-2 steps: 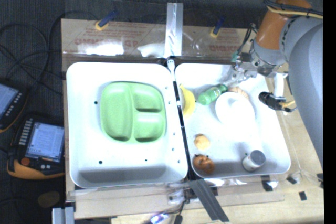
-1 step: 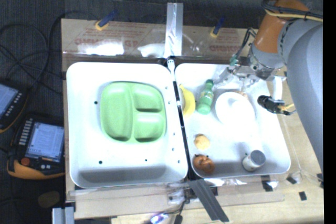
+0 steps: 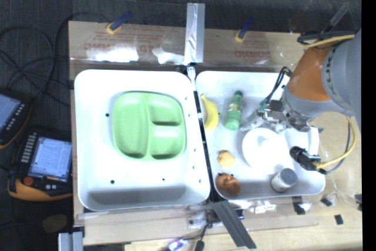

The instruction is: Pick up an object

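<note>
Grey robot arm with rounded casing and a broad orange band above its wrist, a metallic wrist block, black cable and a yellow cable looping beside it

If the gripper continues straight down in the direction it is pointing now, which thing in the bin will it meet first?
Most likely the white round object: the gripper hangs over its upper edge in the right bin. Depth is unclear from this slanted view, so it might instead reach the bin floor between that object and the green bottle.
</note>
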Action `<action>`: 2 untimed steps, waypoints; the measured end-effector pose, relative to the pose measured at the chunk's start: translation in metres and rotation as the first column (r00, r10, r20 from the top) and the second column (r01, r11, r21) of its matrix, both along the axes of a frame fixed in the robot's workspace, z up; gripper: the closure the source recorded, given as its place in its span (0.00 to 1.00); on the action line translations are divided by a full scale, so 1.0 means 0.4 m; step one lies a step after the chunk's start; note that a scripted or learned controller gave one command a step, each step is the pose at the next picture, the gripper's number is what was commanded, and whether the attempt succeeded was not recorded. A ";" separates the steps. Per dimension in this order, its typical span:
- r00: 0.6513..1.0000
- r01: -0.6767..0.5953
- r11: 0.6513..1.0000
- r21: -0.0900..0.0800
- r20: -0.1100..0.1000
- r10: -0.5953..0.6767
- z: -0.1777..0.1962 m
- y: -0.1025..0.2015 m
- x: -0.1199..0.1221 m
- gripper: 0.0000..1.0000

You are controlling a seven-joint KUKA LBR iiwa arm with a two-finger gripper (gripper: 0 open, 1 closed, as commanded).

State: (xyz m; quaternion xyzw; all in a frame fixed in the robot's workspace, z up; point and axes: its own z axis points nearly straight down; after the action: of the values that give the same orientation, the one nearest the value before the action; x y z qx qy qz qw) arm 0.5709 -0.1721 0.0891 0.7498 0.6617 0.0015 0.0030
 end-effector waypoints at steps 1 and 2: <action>0.979 -0.202 0.979 -0.006 0.009 0.202 0.003 0.077 -0.165 0.00; 0.979 -0.203 0.979 -0.003 0.014 0.203 0.027 0.080 -0.160 1.00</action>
State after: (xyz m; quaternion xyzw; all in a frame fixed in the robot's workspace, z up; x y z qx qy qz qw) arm 0.5068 -0.1401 0.1000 0.6783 0.7347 0.0065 0.0082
